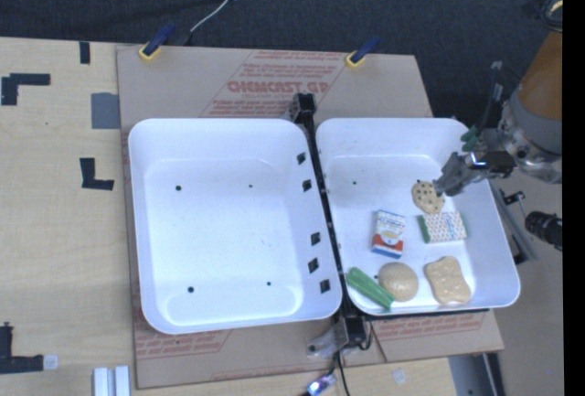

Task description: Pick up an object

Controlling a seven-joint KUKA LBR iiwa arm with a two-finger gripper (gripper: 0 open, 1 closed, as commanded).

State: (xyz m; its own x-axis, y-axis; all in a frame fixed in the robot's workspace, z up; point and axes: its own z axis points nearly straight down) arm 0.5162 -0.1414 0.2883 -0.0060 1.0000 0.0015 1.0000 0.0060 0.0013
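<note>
Although several objects lie within reach, I read the scene from the near edge of the right bin [484, 301] outward. Nearest the camera, along that bin's front wall, sit a green cylinder [369, 287], a round beige ball [398, 281] and a tan bread-shaped piece [447, 281], close together but apparently not touching. Just behind them stands a small white-and-blue carton [388, 233] with a red base, and beside it lies a dotted white packet [442, 227]. Farther back, a speckled cookie-like disc [423, 195] rests on the bin floor. The end effector [450, 177] hangs at a slant directly beside this disc, its tip at the disc's right edge; I cannot tell how it is set, and nothing is visibly held. I judge the disc to be the likeliest target: light, probably stiff, thin and low, so it calls for a grasp across its rim from above. Its flat profile may let it slide aside. The left bin [146, 202] lies well apart, and the counter [55, 220] extends beyond it.
</note>
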